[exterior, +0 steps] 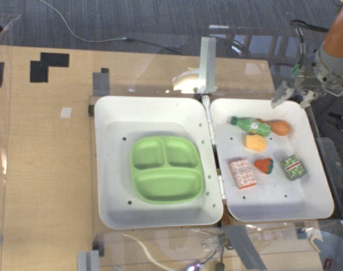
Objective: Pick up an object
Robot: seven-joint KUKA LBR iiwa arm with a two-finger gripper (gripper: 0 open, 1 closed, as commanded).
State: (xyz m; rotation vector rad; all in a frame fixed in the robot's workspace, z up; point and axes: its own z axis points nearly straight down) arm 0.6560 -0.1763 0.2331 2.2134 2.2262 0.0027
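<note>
Two shallow white bins sit side by side on the counter (42, 151), touching along their inner edges. The left bin (112, 196) holds a green divided plate (167, 170) in its middle, with two small compartments toward the far edge and one long compartment toward the near edge.

The right bin (307, 199) carries five small things, all in its far and middle part. A green bottle (251, 125) lies on its side near the far edge, its cap pointing toward the left bin. An orange piece (280, 128) lies just beside the bottle's base, toward the bin's right edge; whether they touch is hard to tell. A yellow piece (256, 143) sits just in front of the bottle. Nearer the bin's middle lie a pink and white packet (242, 173), a small red strawberry-like piece (264, 165) just beside it, and a green box with a red label (293, 167) toward the right edge, tilted.

The arm (338, 44) comes in over the far right corner of the counter. Its hand (292, 94) hovers at the far right corner of the right bin, with the fingers spread apart and nothing between them, well apart from the bottle and the orange piece.
</note>
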